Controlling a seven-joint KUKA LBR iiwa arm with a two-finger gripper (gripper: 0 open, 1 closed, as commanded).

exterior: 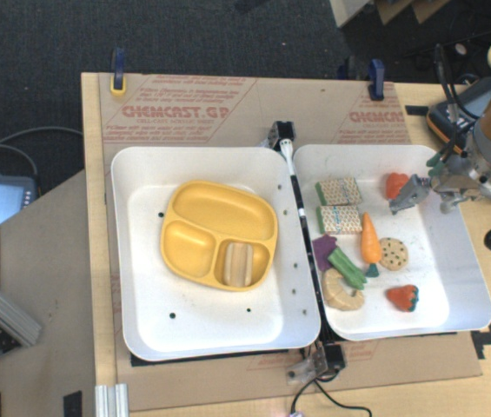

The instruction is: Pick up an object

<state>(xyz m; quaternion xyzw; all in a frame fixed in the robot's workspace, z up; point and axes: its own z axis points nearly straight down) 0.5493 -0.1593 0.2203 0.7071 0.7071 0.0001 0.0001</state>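
Note:
My gripper [426, 201] hovers over the back right part of the right bin [467, 268], open, with nothing between its fingers. Its left finger [404, 198] is close beside a small red toy food [395, 183]. Below it lie an orange carrot [370, 237], a speckled cookie [392, 253] and a red strawberry [403, 297]. Two square crackers [339, 190] [342, 220] sit at the bin's left. A purple piece [323, 250], a green bean [347, 266] and a tan biscuit [344, 294] lie at the front left.
The left bin [136, 233] holds a yellow divided plate [219, 233] with a tan piece [238, 263] in its front right compartment. A black divider rail [297, 207] runs between the bins. Cables and equipment [454, 111] crowd the back right.

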